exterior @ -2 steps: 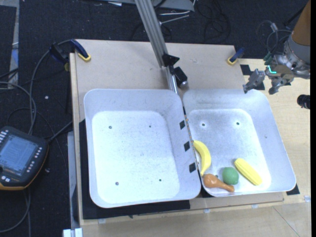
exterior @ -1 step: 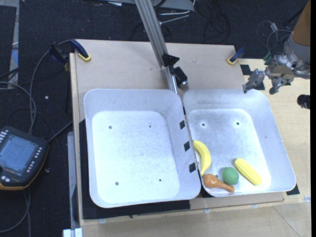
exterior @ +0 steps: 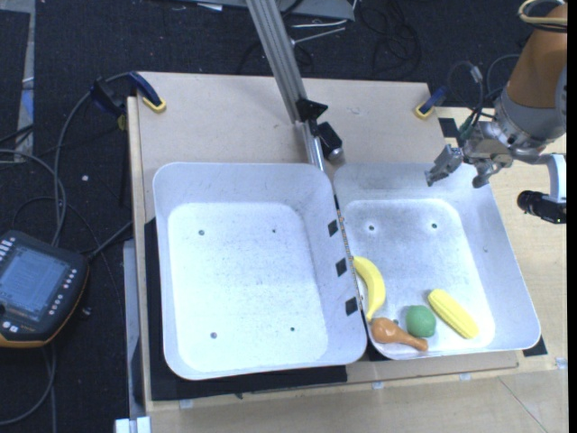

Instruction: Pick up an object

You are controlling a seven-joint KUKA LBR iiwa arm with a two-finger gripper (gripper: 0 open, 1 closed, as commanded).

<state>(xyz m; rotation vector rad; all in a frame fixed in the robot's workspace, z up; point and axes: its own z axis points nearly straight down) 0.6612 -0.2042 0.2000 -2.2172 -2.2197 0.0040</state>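
Nearest me, in the right bin's point(exterior: 505, 242) front corner, I see an orange drumstick-shaped toy point(exterior: 398, 333), a green ball point(exterior: 419, 321) and a corn cob point(exterior: 453, 313), with a banana point(exterior: 370, 283) just behind along the left wall. Farther back, my gripper point(exterior: 461, 168) hangs over the bin's far rim, fingers spread apart, holding nothing.

Gripper point(exterior: 462, 172) spread above right bin point(exterior: 505, 269) far rim; banana point(exterior: 370, 282), corn point(exterior: 453, 313) near front.
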